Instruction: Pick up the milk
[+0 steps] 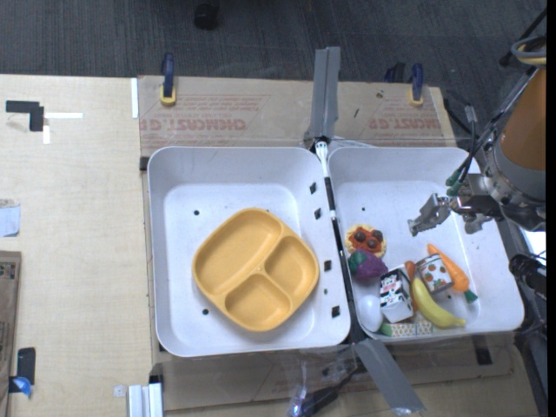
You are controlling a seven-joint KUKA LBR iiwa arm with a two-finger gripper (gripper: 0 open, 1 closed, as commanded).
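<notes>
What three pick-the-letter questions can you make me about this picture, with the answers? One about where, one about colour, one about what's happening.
1. Where is the milk carton?
A. In the right bin, among the toy food
B. On the yellow plate
C. On the wooden bench

2. What colour is the divided plate in the left bin?
A. Blue
B. Yellow
C. Green

3. What is the gripper doing?
A. Holding the milk
B. Pressing on the plate
C. Hanging over the right bin, with nothing in its jaws

Answers:
1. A, the carton stands near the bin's front edge, beside the banana.
2. B, the plate is plain yellow with three sections.
3. C, the gripper is apart from the food pile, with bare white bin floor beneath it.
</notes>
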